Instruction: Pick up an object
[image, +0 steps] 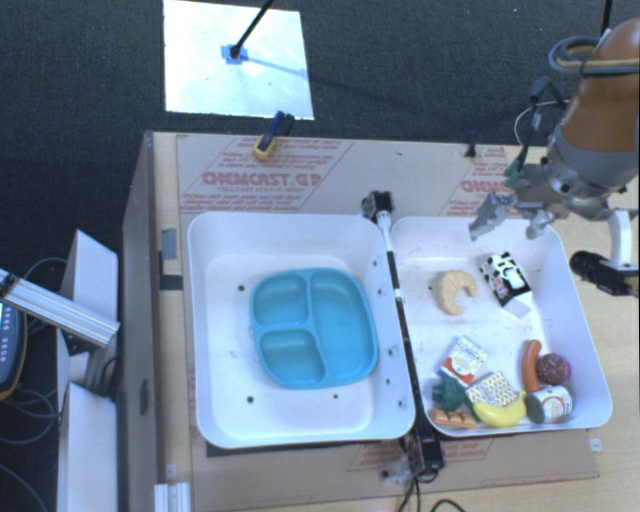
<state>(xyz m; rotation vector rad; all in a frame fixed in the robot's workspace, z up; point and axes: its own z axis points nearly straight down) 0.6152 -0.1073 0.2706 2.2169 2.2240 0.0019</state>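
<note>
My gripper (513, 217) hangs over the far edge of the right bin (590, 345), open, its two fingers spread with nothing between them. Just below it in the bin lies a black-and-white carton (504, 280). A tan croissant (455, 291) rests to the carton's left. Near the bin's front edge are a red-and-white box (463, 358), a sausage (530, 364), a dark purple ball (553, 369), a banana (498, 411), a small can (550, 403) and a green item (448, 393).
The left bin (225, 300) holds a blue divided tray (312, 327). A black rod (392, 270) runs along the seam between the bins. The arm's orange band (600, 110) rises at the upper right. A yellow-and-blue tool (272, 135) lies behind the bins.
</note>
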